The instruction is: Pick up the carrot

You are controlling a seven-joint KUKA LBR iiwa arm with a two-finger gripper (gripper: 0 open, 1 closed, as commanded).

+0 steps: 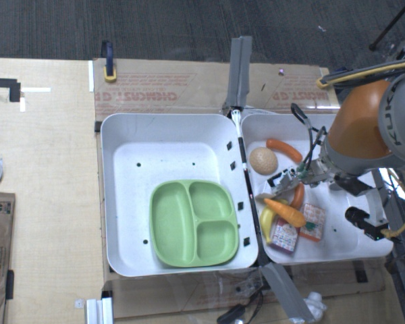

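The carrot (285, 212) lies in the right bin (337, 245), toward that bin's lower left, slanting from upper left down to lower right and resting partly on a small printed packet (285, 235). The gripper (298, 175) hangs low just above and to the right of it, in the middle of the bin, at the end of the arm (364, 123) that comes in from the frame's right. Whether the fingers are apart or together cannot be told here, since dark parts and cables crowd that spot; nothing can be made out between them. So, by my reading, the pick is not yet done: the carrot looks to be resting among the other items, and the grasp and lift are still left. Also in the right bin are a beige egg-shaped ball (263, 160) near the upper left, an orange-red sausage-like piece (285, 150) beside it, a yellow piece (266, 223) at the carrot's left, and a second small packet (313, 219) on its right. The left bin (118, 181) holds a green divided plate (193, 223) in its lower right part, with nothing in its three sections.
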